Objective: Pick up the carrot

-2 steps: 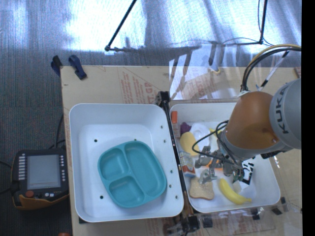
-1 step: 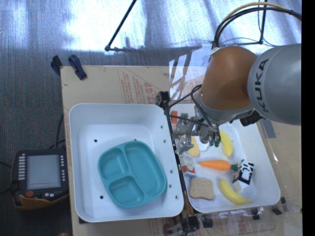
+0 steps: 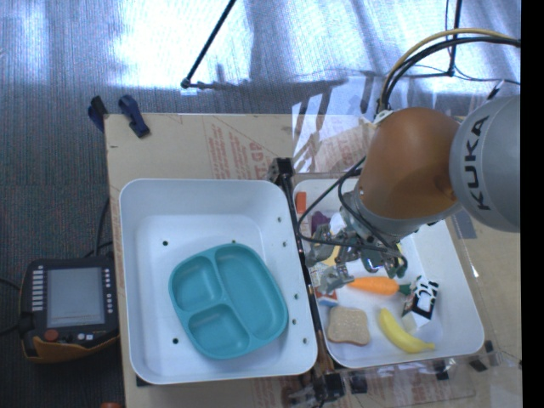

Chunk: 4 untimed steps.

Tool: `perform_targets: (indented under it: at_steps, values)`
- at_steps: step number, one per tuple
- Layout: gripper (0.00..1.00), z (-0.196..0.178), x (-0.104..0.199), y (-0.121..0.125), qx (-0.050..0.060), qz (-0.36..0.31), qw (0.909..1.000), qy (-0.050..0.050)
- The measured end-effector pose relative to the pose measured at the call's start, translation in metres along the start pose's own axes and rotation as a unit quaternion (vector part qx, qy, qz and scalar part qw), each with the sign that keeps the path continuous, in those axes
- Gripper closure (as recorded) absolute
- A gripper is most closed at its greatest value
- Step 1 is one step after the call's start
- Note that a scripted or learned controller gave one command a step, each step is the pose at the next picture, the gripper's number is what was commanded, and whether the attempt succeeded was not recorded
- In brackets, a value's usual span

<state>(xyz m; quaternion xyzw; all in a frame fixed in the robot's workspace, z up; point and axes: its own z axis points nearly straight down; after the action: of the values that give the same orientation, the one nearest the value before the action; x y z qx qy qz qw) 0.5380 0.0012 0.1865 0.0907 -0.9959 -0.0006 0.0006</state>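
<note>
The carrot (image 3: 375, 286) is orange with a green top pointing right. It lies flat on the floor of the right bin (image 3: 455, 313), near the middle. My gripper (image 3: 338, 270) hangs low over the same bin, just left of and slightly above the carrot's tip. Nothing visibly sits in it. The orange wrist band and grey arm cover the bin's back half.
In front of the carrot are a bread slice (image 3: 348, 325) and a banana (image 3: 405, 332), with a black-and-white carton (image 3: 425, 298) to its right. A purple item (image 3: 319, 223) lies by the bin's left wall. The left bin (image 3: 153, 219) holds a teal divided plate (image 3: 228, 311).
</note>
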Motion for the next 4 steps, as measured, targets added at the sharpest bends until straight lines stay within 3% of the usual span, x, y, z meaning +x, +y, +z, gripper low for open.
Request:
perform_targets:
  at_steps: [1,2,3,4]
  values:
    - [1.0,-0.07,0.025,-0.039,0.001,0.041,0.9992,-0.004]
    - [0.0,-0.067,0.026,-0.038,0.0,0.039,0.9992,-0.001]
    - [0.0,0.066,0.018,-0.08,-0.002,0.059,0.9982,0.005]
    - [0.0,0.101,0.069,-0.096,-0.001,0.154,0.9881,0.001]
